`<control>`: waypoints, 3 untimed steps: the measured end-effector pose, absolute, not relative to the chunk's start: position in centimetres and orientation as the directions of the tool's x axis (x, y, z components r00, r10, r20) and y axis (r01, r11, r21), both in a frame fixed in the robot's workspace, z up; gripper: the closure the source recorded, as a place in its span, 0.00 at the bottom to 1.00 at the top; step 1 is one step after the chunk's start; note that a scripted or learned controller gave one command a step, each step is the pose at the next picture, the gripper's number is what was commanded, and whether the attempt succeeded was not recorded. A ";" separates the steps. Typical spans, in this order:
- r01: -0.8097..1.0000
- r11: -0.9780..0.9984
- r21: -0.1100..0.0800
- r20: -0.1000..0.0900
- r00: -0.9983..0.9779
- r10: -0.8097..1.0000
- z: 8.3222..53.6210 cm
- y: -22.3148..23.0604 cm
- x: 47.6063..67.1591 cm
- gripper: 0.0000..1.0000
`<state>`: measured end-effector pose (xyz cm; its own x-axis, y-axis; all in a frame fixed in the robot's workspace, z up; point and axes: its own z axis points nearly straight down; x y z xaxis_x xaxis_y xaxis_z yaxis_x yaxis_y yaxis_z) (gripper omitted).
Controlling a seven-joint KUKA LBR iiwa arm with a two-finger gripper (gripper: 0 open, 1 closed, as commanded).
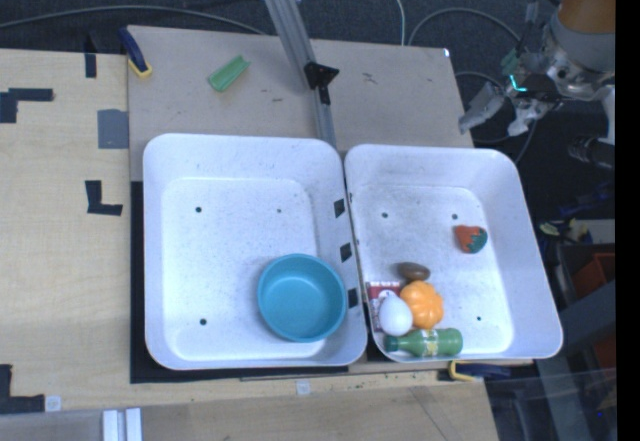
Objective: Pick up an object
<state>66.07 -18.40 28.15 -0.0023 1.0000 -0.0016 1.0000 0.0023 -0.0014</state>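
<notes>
Currently the gripper, fingers spread and holding nothing, hangs beyond the far right corner of the right bin. Approach step: candidates cluster at its near edge, the orange fruit uppermost; next, travel inward and descend.

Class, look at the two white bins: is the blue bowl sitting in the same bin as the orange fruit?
No: the blue bowl sits in the left bin, while the orange fruit lies in the right bin.
</notes>
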 end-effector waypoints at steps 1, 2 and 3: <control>1.000 0.001 -0.007 -0.001 -0.001 1.000 22.6 -18.8 65.1 0.00; 1.000 0.003 -0.006 -0.001 -0.003 1.000 18.1 -18.4 65.3 0.00; 1.000 0.003 -0.008 0.000 -0.003 1.000 11.7 -18.0 65.6 0.00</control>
